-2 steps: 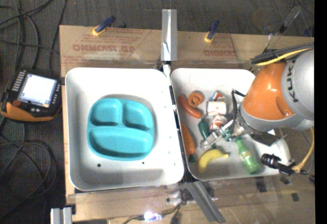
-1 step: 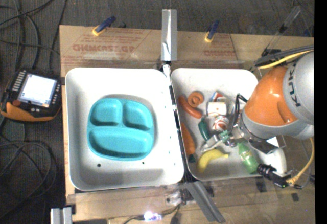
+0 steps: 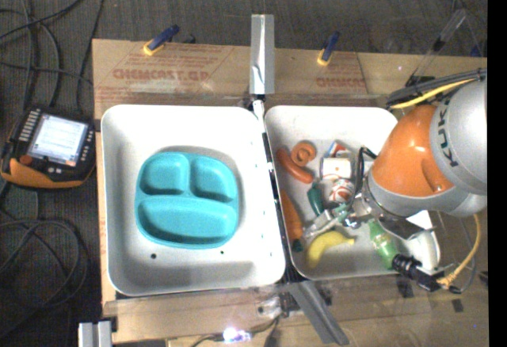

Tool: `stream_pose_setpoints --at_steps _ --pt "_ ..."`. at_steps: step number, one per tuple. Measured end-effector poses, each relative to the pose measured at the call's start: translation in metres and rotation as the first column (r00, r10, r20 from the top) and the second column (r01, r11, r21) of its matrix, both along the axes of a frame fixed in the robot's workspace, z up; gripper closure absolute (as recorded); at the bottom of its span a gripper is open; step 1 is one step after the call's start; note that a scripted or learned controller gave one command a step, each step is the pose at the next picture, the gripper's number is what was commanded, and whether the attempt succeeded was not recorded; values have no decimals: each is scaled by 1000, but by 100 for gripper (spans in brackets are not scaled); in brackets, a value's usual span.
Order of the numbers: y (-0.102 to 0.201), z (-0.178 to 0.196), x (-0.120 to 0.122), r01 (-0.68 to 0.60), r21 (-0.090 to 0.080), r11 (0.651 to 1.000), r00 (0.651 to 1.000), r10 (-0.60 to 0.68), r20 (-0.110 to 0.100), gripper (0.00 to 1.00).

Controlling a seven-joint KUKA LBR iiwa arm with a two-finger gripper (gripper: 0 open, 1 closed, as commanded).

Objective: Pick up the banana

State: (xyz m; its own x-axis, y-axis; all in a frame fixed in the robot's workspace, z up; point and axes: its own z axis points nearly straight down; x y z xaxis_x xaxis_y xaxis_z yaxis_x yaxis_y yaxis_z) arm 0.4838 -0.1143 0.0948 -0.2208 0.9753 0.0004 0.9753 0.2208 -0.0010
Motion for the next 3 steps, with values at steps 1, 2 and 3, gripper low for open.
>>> stream_pose_setpoints --at_steps 1,2,3 --pt "0 9 0 0 0 1000 1000 0 0 100" --pt "0 9 0 0 1 1000 1000 0 -1 0" --pt "-32 -6 3 -5 0 1000 1000 5 9 0"
